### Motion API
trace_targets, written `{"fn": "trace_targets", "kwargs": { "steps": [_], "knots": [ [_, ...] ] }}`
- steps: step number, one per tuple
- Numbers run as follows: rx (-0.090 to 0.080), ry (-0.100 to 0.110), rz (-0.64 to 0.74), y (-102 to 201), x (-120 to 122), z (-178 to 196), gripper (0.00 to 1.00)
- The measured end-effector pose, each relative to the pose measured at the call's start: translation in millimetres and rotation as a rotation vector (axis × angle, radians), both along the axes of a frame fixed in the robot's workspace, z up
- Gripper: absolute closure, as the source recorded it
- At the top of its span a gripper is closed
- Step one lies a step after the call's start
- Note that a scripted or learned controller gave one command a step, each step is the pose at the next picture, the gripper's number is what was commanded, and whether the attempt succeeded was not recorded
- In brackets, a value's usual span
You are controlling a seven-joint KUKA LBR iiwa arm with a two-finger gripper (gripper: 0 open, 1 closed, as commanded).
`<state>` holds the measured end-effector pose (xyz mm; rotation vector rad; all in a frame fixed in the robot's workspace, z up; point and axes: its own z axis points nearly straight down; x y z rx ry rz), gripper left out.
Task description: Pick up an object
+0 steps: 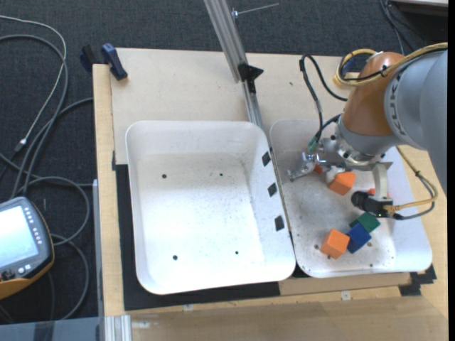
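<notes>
At the far left edge of the frame a handheld screen unit (20,241) is lying on the dark floor, with grey cables (43,105) looping above it. A blue clamp (114,61) is gripping the upper left corner of the wooden bench (178,84). The left bin (142,261) is sitting in the middle of the frame, its floor showing nothing but dark specks. A metal rail (226,34) is slanting down from the top centre toward the seam where the two bins are touching. The right bin (306,258) is taking up the right half of the bench, and I am reaching into it from the right, my grey arm (419,91) and its orange band (370,98) filling the upper right of the frame. My claw (313,163) is hanging low over the upper middle of this bin; from this angle I cannot tell how it is set, and I am seeing nothing caught in it. An orange block (343,183) is lying just to the lower right of the claw. Further down, near the bin's lower right, a second orange block (335,244) is sitting beside a blue block (358,239), which is touching a green block (368,222) just above it.
</notes>
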<state>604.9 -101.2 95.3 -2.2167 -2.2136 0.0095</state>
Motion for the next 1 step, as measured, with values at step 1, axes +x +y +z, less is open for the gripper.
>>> {"fn": "trace_targets", "kwargs": {
  "steps": [1],
  "knots": [
    [-0.007, 0.007, -0.004, -5.4, 59.3, 2.8, 0.0]
  ]
}}
